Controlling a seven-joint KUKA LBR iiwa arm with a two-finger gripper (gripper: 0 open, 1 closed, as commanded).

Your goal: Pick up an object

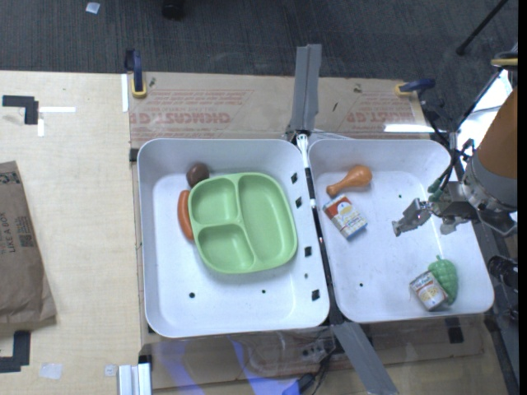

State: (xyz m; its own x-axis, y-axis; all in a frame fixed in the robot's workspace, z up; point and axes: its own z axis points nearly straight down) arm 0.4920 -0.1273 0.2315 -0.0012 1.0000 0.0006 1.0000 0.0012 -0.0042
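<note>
Small can (426,291) is seen beside green toy (445,275) | gripper (409,219) is opened, nothing held | right bin (387,303)

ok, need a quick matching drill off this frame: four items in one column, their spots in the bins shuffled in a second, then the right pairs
Items:
1. green divided plate
2. toy chicken drumstick
3. small can
4. small red-and-white carton

Spots:
A. right bin, near front right corner, against a green leafy toy
B. left bin, middle
C. right bin, just below the drumstick, left of the end effector
D. right bin, back left area

Pairs: 1-B, 2-D, 3-A, 4-C
</note>
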